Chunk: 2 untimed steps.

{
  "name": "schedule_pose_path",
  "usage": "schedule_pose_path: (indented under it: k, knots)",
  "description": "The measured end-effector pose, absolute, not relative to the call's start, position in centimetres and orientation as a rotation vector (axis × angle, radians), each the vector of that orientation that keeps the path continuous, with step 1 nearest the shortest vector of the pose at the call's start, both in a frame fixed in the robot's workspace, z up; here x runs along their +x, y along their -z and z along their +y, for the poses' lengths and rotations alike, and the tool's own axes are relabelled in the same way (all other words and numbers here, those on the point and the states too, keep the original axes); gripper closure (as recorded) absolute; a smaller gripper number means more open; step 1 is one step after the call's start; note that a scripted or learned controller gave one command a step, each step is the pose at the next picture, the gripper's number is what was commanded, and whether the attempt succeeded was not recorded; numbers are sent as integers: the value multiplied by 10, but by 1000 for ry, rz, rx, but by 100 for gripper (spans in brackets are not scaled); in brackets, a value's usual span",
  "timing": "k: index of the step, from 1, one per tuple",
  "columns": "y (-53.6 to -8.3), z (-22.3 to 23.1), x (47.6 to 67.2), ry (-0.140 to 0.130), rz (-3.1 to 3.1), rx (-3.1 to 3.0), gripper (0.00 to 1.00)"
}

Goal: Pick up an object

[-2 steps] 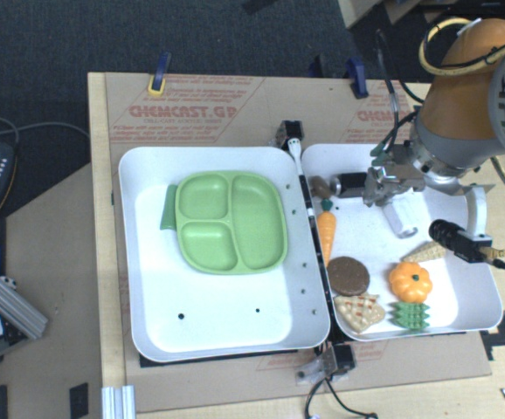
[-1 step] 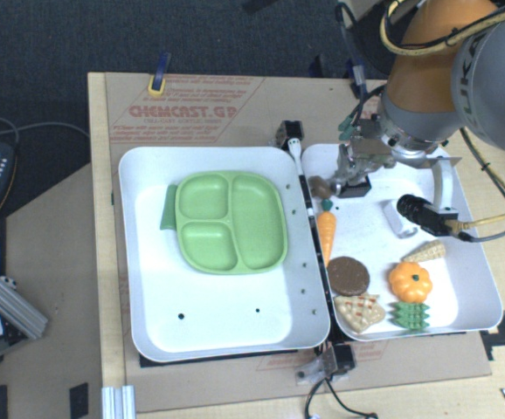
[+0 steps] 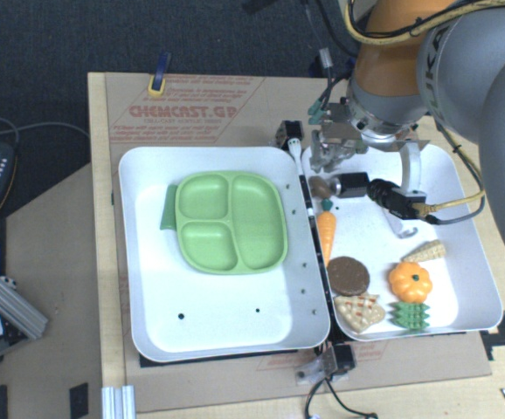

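Note:
My gripper (image 3: 325, 159) hangs over the far left corner of the right bin (image 3: 466, 234), close to the wall between the bins. Just below it lies a small brown object (image 3: 321, 187), partly hidden by the gripper. An orange carrot (image 3: 326, 234) lies lengthwise along that bin's left wall. Nearer the front are a round brown cookie (image 3: 348, 276), a waffle-like wedge (image 3: 360, 311), an orange pumpkin (image 3: 410, 281), a green leafy piece (image 3: 411, 315) and a pale wedge (image 3: 425, 252).
The left bin (image 3: 148, 304) holds a green divided plate (image 3: 231, 221) near its middle. Black parts and cables of the wrist (image 3: 392, 197) reach over the right bin's far half. A cardboard sheet (image 3: 183, 103) lies under both bins.

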<state>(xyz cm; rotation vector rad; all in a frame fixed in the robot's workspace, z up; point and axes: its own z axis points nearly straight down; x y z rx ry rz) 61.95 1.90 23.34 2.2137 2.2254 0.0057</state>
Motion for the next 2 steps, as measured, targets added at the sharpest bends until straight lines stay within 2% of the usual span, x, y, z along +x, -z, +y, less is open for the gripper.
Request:
schedule_pose_path:
  k: [1,2]
  knots:
    - [-226,61,655,-5,2224,2214,100]
    - [-218,73,654,2,2224,2221,100]
